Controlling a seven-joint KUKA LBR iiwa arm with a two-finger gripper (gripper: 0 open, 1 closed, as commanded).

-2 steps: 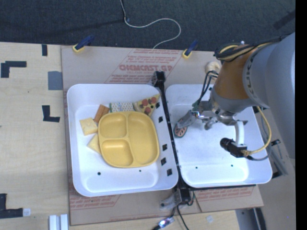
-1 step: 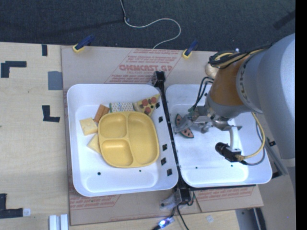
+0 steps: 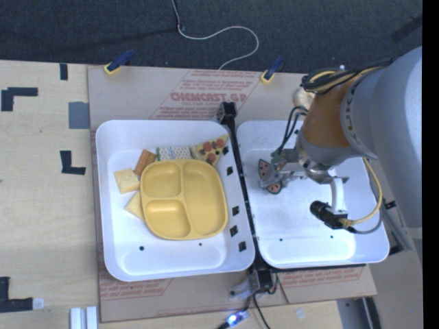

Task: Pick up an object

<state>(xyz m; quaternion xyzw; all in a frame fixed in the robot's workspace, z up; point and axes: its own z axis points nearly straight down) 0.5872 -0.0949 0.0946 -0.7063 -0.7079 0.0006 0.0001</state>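
While the arm (image 3: 357, 115) reaches in from the right, its jaws (image 3: 269, 175) hang low in the right bin (image 3: 309, 249), closed around a small reddish object (image 3: 274, 186) near the bin's left wall. The left bin (image 3: 116, 252) holds a yellow divided plate (image 3: 184, 199) among food-shaped toys (image 3: 127, 180).

My right bin (image 3: 357, 249) has open floor in front of and behind me. The divider (image 3: 240, 190) bounds my left. In the left bin (image 3: 110, 204), the yellow tray (image 3: 184, 199) and food pieces (image 3: 127, 179) block most floor; a free strip runs along its near edge.
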